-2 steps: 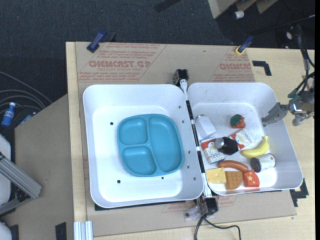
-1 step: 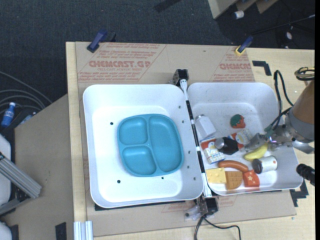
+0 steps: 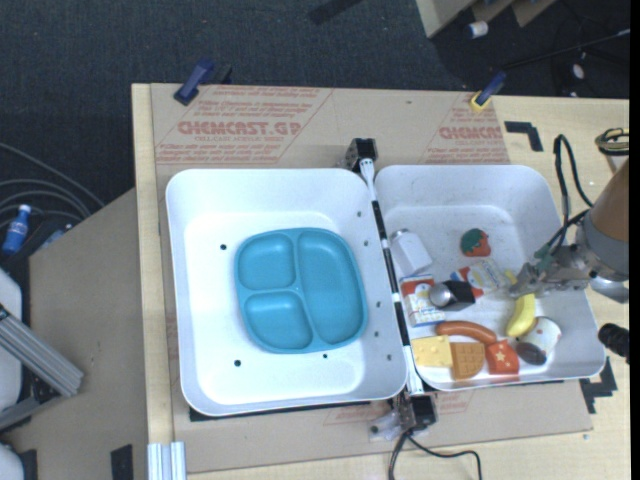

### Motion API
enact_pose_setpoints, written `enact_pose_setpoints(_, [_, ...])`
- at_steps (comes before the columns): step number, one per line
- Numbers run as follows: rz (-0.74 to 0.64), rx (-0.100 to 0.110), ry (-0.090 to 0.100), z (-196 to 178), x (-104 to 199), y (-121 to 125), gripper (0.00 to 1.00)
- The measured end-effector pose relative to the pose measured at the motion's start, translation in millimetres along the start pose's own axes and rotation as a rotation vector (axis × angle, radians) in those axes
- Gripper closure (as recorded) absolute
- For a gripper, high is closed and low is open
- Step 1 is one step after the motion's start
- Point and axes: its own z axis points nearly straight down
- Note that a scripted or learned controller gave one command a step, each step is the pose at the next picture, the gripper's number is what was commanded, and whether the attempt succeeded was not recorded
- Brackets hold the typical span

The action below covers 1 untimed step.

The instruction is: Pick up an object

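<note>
From above, we see the gripper (image 3: pixel 528 280) low in the right bin (image 3: pixel 440 183), just above the banana (image 3: pixel 521 315), which we judge its target since it lies nearest; whether it is parted or grasping anything we cannot tell. The banana's long axis runs nearly upright in frame, tilted slightly, its top end towards the gripper, while the blue tray (image 3: pixel 300 290) lies in the left bin (image 3: pixel 190 268).
</note>
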Motion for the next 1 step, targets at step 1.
enact_pose_setpoints(1, [-0.002, -0.002, -0.002, -76.3, 100.3, -7.3, 1.00])
